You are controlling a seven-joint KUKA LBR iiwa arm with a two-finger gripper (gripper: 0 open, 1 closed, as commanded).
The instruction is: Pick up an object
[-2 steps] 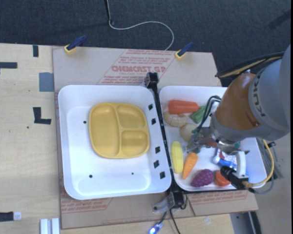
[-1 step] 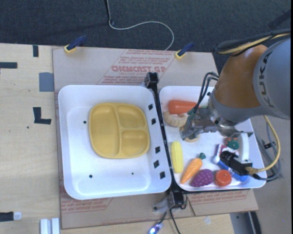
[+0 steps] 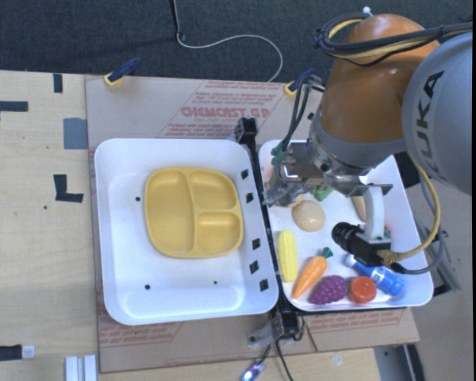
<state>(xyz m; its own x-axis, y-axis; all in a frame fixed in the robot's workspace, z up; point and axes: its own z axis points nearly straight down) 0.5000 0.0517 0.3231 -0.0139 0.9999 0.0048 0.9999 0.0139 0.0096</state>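
Grey gripper [image 3: 289, 182] low in right bin [image 3: 408, 296], finger state unclear, just above beige egg [image 3: 308, 215]

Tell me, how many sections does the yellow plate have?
3. The yellow plate lies in the left bin: one tall section on its left side, one at the upper right, one at the lower right.

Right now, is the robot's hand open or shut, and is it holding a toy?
Hand: it is low over the right bin, above the toy egg. Open or shut, and holding anything, cannot be told.
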